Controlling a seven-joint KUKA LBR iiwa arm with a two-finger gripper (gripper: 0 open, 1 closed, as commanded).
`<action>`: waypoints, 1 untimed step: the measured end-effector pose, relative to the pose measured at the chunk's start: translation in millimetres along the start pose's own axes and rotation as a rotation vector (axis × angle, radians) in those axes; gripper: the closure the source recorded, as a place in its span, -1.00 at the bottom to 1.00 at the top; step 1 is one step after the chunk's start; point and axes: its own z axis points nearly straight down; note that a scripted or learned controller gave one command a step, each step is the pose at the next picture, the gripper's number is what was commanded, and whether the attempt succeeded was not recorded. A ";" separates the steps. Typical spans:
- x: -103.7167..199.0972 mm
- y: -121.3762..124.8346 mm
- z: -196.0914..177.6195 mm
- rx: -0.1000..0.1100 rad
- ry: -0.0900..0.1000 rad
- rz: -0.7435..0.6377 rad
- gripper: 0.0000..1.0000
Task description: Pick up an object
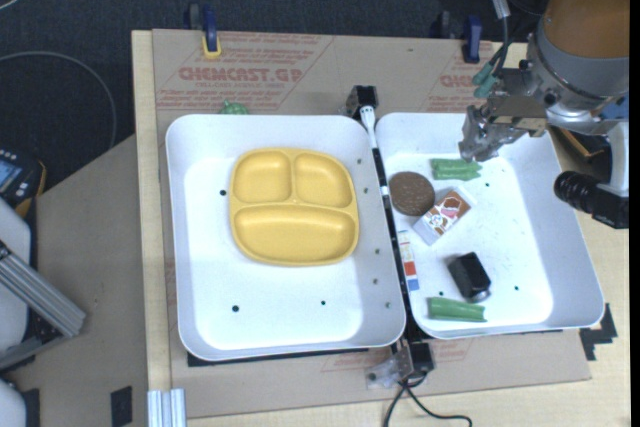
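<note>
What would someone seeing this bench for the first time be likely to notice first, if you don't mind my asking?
Probably the yellow divided plate, lying alone in the middle of the left bin, since its colour stands out against the white. Next would be the arm's end effector, low over the far part of the right bin, right by a green piece. Nearer lie a brown disc, a small printed packet, a black object and a second green piece.
</note>
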 end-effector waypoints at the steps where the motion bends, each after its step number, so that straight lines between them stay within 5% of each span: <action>1: 63.2 -48.1 -69.6 -0.018 0.000 -0.002 1.00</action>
